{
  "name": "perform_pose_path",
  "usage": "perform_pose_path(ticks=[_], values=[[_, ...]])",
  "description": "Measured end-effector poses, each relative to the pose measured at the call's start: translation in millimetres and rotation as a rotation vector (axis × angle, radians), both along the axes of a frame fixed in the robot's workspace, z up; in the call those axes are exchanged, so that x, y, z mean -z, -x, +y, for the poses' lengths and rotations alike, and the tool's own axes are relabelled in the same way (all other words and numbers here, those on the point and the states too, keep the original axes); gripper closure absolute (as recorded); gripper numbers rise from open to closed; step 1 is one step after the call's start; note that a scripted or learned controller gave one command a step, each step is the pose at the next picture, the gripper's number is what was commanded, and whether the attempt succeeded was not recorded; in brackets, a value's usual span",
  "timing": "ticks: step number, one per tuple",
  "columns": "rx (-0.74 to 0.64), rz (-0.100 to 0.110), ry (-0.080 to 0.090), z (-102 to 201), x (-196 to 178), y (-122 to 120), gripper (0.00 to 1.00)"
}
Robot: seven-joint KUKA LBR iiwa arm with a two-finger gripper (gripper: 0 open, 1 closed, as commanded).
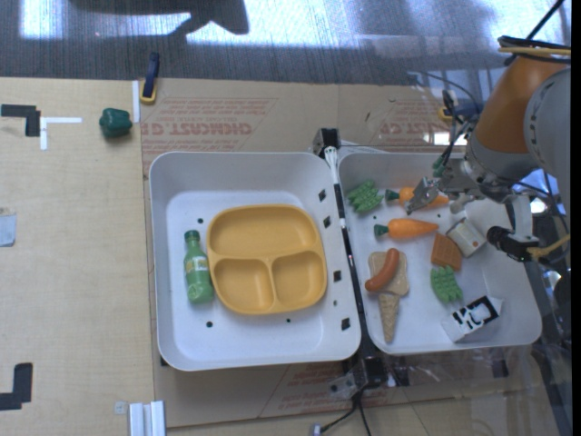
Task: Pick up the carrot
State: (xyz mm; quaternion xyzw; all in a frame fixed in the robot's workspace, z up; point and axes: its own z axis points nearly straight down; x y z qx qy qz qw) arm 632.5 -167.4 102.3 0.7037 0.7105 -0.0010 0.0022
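Camera view had my hand (423, 200) hovering just above the carrot (410, 229) in the right bin (508, 330); whether it was open, I couldn't tell. Best to descend squarely across the carrot's thick middle.

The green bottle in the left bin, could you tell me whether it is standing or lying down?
Lying down. The green bottle rests flat on the left bin's floor beside the yellow tray, cap toward the far wall.
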Motion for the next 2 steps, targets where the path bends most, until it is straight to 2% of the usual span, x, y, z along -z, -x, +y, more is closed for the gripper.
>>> perform_pose_path(ticks=[1,2], values=[[0.132,0.007,-0.005,51.6,11.3,23.6,0.0],[0.132,0.007,-0.004,50.9,2.2,23.1,1.0]])
